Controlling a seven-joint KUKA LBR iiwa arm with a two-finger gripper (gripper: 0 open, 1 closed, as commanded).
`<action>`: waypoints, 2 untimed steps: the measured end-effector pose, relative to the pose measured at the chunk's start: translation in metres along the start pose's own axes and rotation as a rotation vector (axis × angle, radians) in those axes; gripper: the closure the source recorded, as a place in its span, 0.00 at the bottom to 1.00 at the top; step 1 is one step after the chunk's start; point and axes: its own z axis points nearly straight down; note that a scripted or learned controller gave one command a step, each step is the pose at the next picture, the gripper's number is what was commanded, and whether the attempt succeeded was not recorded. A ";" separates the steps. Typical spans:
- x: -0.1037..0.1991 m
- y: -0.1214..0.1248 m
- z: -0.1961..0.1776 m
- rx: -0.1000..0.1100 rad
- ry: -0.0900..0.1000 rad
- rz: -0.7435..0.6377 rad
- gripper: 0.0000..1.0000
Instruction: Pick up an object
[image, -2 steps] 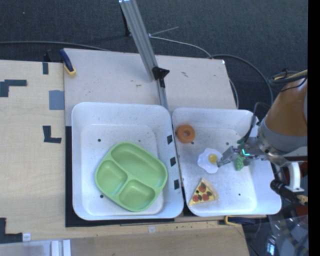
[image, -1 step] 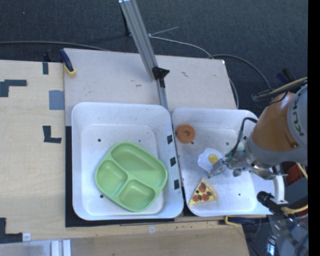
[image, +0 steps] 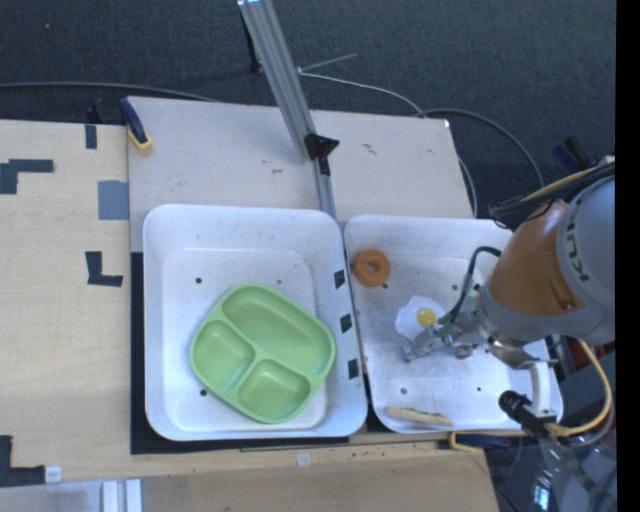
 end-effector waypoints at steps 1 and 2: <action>0.001 0.000 -0.010 0.002 0.000 -0.003 1.00; 0.009 0.000 -0.070 0.001 0.000 -0.003 1.00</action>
